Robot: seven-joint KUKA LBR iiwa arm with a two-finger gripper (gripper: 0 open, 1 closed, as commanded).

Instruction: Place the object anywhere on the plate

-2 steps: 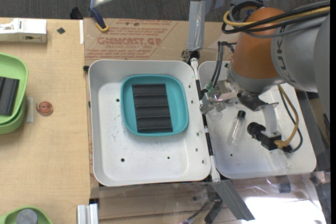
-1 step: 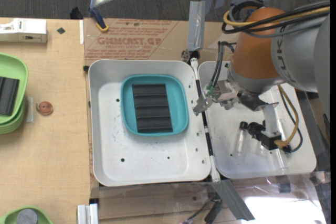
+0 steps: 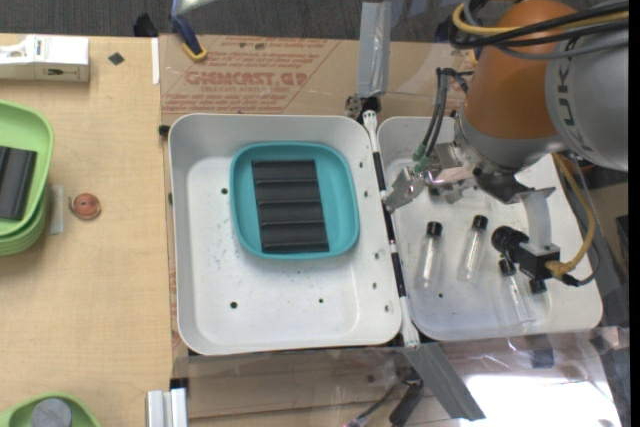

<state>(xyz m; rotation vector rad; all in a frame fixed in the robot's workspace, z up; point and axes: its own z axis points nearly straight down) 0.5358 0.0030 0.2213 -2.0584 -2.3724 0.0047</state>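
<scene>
Two clear vials (image 3: 431, 252) with black caps, right bin (image 3: 560, 315), teal plate (image 3: 343, 205) left, gripper (image 3: 432, 183) state unclear

I see a light wooden bench (image 3: 90, 315) with two shallow white bins side by side on it. The left bin (image 3: 200, 295) and the right bin (image 3: 470, 315) touch along their inner edges. Behind them lies a flat sheet of brown cardboard (image 3: 270, 75) with red printing, its near edge tucked under the bins. At the bench's far left corner I make out a small white box (image 3: 45, 60). A stack of green trays (image 3: 25, 180) sits at the left edge, and just beside it rests a small reddish disc (image 3: 86, 205). A green round lid (image 3: 45, 413) pokes in at the bottom left.
</scene>
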